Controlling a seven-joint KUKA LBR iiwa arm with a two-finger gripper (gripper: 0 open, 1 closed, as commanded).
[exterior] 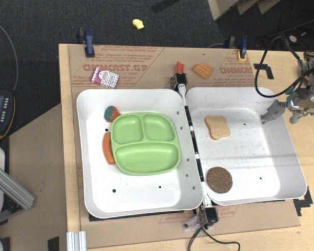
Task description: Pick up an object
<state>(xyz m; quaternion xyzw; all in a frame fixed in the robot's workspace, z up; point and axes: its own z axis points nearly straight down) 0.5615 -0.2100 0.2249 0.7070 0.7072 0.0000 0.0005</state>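
In the right bin [282,190] lie a tan slice of bread [217,127] at the upper left and a round brown patty [219,179] near the front left. The left bin [94,192] holds a green divided plate [144,143], with an orange sausage [108,148] along its left side and a small teal and red piece [111,113] at its upper left corner. My gripper [282,115] hangs over the right bin's upper right corner, open, with nothing between its fingers. It is well to the right of the bread.
On the cardboard behind the bins lie a pink and white packet [104,77], an orange cracker [203,70] and a small orange and black item [179,72]. Blue clamps [87,41] hold the board. A black cable [267,82] loops near the arm.
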